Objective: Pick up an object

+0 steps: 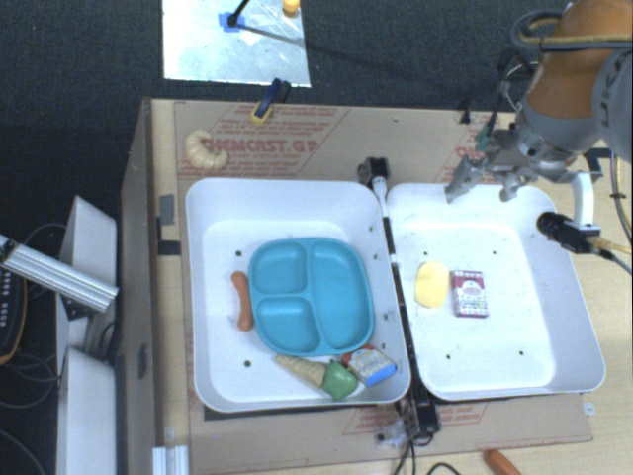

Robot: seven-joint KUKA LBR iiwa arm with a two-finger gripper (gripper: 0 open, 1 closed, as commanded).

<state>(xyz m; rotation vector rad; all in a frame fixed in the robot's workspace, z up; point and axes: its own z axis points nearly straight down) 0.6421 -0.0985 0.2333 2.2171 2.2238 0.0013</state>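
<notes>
grip choice matters here, since the right bin (554, 364) holds two quite different candidates lying just beside each other near its middle: a pale yellow rounded object (431, 284), lemon-like, and a small red carton (469, 294) with a printed face, lying flat. the yellow one looks like a light plastic toy, stiff but smooth and curved, so it could squirt out of a pinch unless the fingers close across its widest part from straight above. the carton is probably light card, easily crushed, and it lies so low that the fingers would need to straddle its two long edges; those flat parallel sides should hold better than the curve

the gripper (485, 181) hangs over the back rim of the right bin, well apart from both items, its two fingers spread and nothing between them

the left bin (213, 265) holds a blue divided plate (309, 298), a toy sausage (241, 300), an ice-cream cone (302, 368), and crowded green and blue bits at the front; these are harder to isolate
</notes>
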